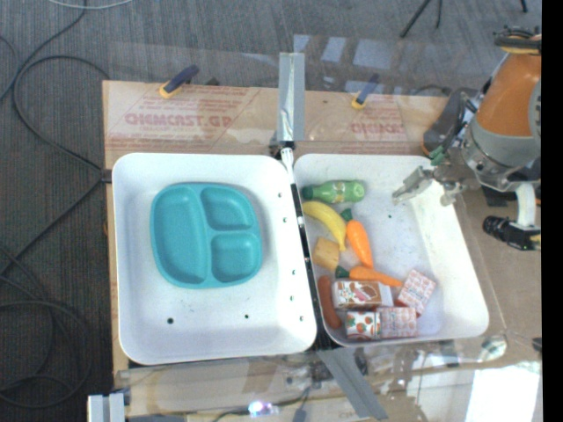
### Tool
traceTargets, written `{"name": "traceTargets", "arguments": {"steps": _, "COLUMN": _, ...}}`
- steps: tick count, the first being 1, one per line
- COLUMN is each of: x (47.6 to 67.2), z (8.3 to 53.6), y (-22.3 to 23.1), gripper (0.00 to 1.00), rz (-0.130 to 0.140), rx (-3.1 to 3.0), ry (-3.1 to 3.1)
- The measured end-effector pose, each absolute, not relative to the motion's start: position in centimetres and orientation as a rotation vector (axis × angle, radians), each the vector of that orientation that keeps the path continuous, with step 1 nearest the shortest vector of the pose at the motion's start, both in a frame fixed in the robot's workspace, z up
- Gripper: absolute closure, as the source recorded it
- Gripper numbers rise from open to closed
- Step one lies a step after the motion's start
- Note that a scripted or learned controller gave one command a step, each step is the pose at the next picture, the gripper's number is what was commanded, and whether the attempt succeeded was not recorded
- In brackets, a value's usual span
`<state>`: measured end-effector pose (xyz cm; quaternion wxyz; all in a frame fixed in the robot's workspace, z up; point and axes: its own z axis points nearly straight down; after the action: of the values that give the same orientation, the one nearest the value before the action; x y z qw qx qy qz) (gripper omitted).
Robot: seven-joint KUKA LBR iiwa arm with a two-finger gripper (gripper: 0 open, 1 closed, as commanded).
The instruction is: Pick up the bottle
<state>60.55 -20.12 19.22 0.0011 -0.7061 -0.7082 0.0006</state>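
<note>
On the left of the desk (132, 130) sits a shallow white plastic bin (132, 323), and inside it, well to the left of the metal divider strip (291, 104) that marks the seam between the bins, lies a teal plastic plate with three compartments (208, 234). It lies flat and central, with bare white floor all around it.

Just right of the divider strip begins the second shallow white bin (466, 297). The small green plastic bottle (336, 192), which is the task's thing, lies on its side close to the strip at the far end of this bin, near the far wall. Just below it is a yellow toy banana (325, 221), near or touching the bottle. Further from the strip come two orange toy carrots (359, 243), and toward the near wall a cluster of small red-and-white cartons (369, 310). The clutter hugs the strip side, likely where things have slid or been dropped.

Farther right of the strip, the bin floor is bare, which gives open room to approach the bottle from that side. There the claw (426, 185) hangs over the far right corner, well apart from the bottle, its two metal fingers spread and gripping nothing. The bottle's closeness to the far wall and the banana leaves little margin, I judge, for the fingers to straddle it.
</note>
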Motion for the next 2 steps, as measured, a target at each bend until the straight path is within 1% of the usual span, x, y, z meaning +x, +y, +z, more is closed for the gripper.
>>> {"name": "traceTargets", "arguments": {"steps": 1, "x": 65.18, "z": 11.83, "y": -17.35, "gripper": 0.00, "rz": 0.008, "rx": -2.190, "ry": -2.252}}
{"name": "traceTargets", "arguments": {"steps": 2, "x": 65.19, "z": 11.85, "y": -17.36, "gripper": 0.00, "rz": 0.008, "rx": -2.190, "ry": -2.253}}
